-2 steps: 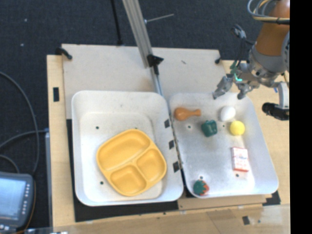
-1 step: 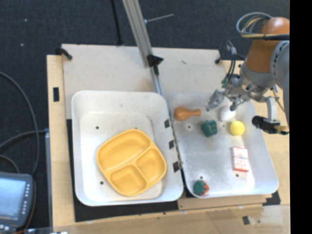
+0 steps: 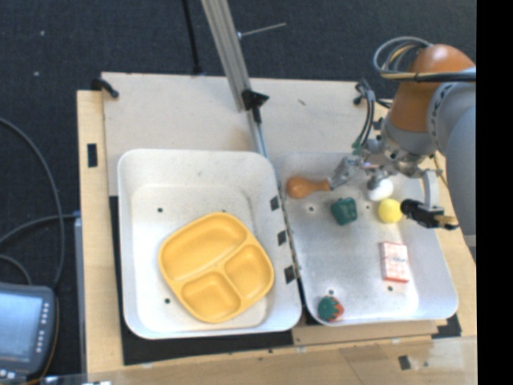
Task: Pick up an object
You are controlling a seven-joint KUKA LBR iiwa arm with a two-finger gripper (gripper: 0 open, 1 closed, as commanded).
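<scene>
My gripper [image 3: 353, 169] hangs low over the far end of the right bin [image 3: 425, 295], under the grey wrist with the orange band. Just to its left lies a brown-orange object with a short stem [image 3: 303, 187], and the stem's end reaches up to the gripper tip. A white ball [image 3: 379, 188] sits directly below the wrist. Close by are a yellow ball [image 3: 389, 210] and a dark green pepper-shaped toy [image 3: 344, 211]. Nothing is visibly lifted off the bin floor.
A red-and-white box [image 3: 393, 261] lies toward the right bin's near right, and a green-and-red toy [image 3: 329, 308] rests at its near edge. The left bin [image 3: 144, 175] holds a yellow divided plate [image 3: 216, 266]. A slanted metal post [image 3: 228, 46] rises behind the bins.
</scene>
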